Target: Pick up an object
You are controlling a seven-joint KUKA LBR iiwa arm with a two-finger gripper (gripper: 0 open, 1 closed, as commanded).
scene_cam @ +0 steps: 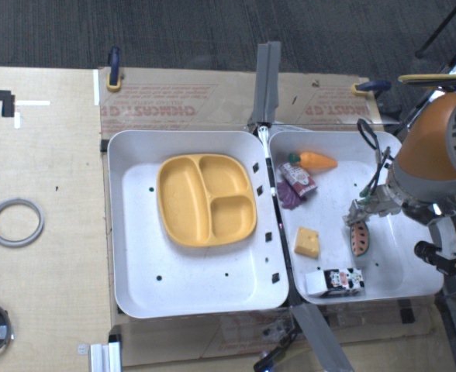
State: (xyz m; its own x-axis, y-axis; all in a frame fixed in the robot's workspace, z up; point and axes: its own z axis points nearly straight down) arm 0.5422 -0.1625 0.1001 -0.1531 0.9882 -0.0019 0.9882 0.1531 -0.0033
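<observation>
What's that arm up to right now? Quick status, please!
Gripper low in right bin, just above the watermelon slice. Nothing seen gripped. Cheese wedge and small carton nearby, not blocking.

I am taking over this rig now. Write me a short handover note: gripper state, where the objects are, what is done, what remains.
Gripper: low in the right bin, at the top end of the watermelon slice; nothing seen held.
Right bin also holds: carrot, purple packet, cheese wedge, small carton.
Left bin: yellow divided plate.
Done: approach. Left: grasp and lift an object.
</observation>
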